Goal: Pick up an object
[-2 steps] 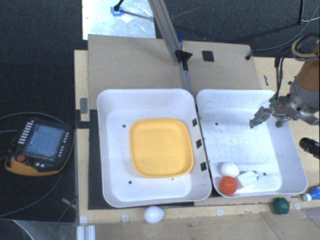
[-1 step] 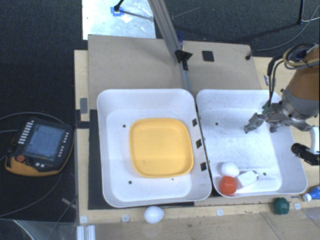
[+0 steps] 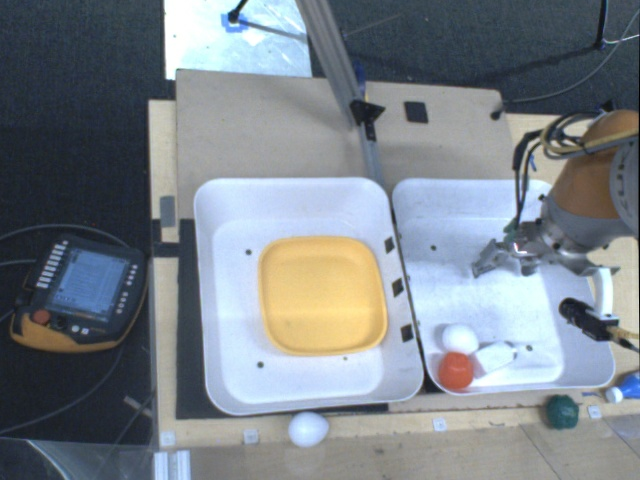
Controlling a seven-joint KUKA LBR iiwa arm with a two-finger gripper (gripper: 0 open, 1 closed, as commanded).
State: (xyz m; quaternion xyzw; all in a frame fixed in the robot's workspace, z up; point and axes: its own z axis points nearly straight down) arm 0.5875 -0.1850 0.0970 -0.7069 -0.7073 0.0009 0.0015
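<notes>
A white ball [image 3: 459,338] lies near the front edge of the right bin [image 3: 440,218], touching a red ball [image 3: 456,370] just in front of it. Beside these two, toward the right, a white, elongated object [image 3: 497,356] lies tilted on the bin floor; its kind is too small to make out. All three sit in the bin's front part, near its left corner.

The hand [image 3: 497,259] hangs over the middle of the same bin, behind the balls and a little to their right, well apart from them. Nothing shows between its fingers, and whether they stand apart or together cannot be told from this angle. The grey arm with its orange band [image 3: 598,183] reaches in from the right above it.

The left bin [image 3: 225,218] holds a yellow square plate [image 3: 323,294] lying flat in its middle. On the table [image 3: 260,118], just in front of the left bin, rests a white egg-shaped object [image 3: 308,429]; a dark green ball [image 3: 562,412] lies in front of the right bin's right corner. A handheld control pendant [image 3: 78,290] lies on the dark floor at far left.
</notes>
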